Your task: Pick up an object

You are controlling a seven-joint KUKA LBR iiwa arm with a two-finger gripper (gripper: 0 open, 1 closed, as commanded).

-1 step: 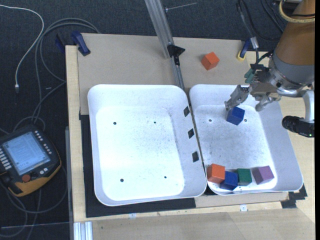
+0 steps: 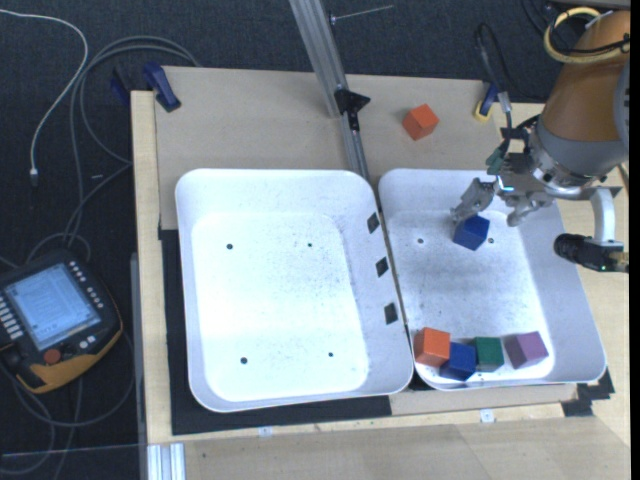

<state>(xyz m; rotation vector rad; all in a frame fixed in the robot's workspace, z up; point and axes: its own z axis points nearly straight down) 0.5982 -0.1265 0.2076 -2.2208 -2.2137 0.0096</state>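
We read the gripper (image 2: 497, 203), fingers spread, apparently not yet clasping the blue cube (image 2: 471, 232) near the right bin's (image 2: 570, 298) far edge; closing comes next.

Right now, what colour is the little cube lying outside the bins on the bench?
Orange. The cube sits on the bench behind the right bin, clearest in the camera view.
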